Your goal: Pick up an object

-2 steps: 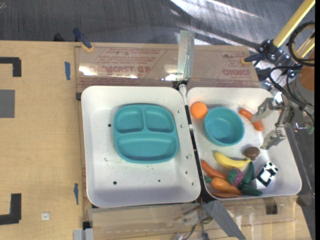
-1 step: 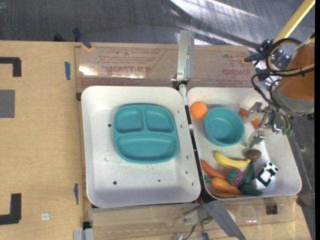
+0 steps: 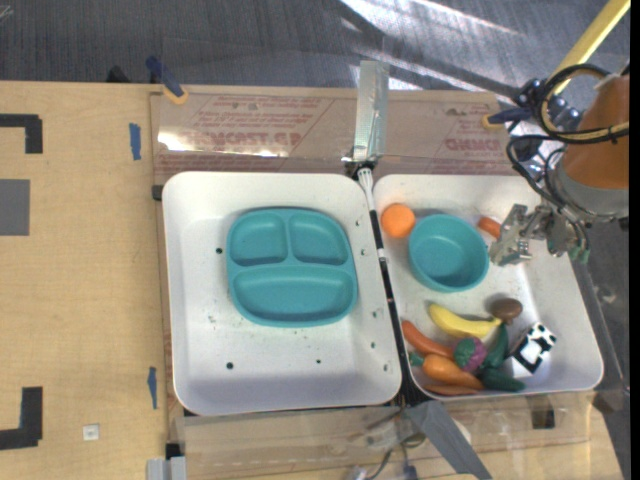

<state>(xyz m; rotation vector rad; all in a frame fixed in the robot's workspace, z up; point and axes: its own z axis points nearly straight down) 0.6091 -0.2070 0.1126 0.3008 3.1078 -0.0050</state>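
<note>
One fixed camera looks down slantwise on both white bins.

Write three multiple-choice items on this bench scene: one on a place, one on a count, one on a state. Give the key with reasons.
1. Where does the orange ball lie?
A. on the divided plate
B. in the right bin, beside the teal bowl
C. on the bench

2. How many compartments has the teal divided plate?
A. two
B. three
C. five

3. How does the teal bowl stand?
A. upright, mouth up
B. overturned
C. on its side

Key: B, it touches the bowl's left rim; B, two small above one large; A, its hollow faces the camera.
</note>
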